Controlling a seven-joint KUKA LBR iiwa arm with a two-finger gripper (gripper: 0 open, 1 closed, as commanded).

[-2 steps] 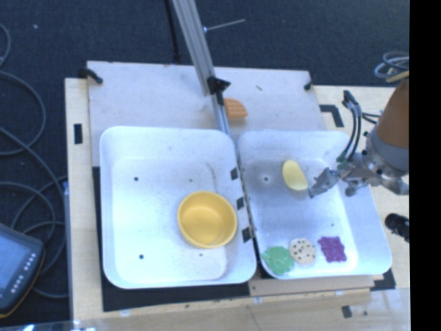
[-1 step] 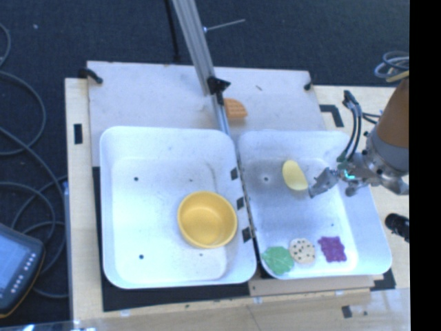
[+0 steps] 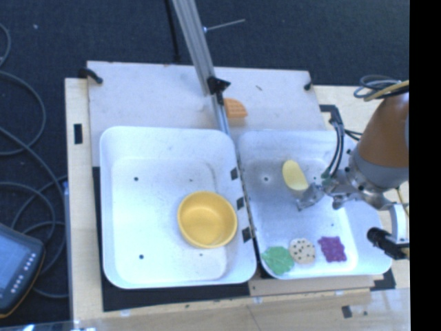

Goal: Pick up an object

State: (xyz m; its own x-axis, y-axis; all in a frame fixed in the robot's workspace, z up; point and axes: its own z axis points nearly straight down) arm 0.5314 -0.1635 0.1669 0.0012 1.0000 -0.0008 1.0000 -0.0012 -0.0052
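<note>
While the gripper (image 3: pixel 307 200) hangs low in the right bin (image 3: pixel 265 150), its pincer state cannot be told; a pale yellow, perhaps banana-like piece (image 3: pixel 294 175) lies just beside it, apparently untouched.

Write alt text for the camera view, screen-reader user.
A grey arm with an orange band reaches in from the right, its gripper low in the right bin just below a pale yellow piece. Along that bin's near edge lie a green piece, a dotted cookie and a purple piece; the left bin holds a yellow bowl.
</note>
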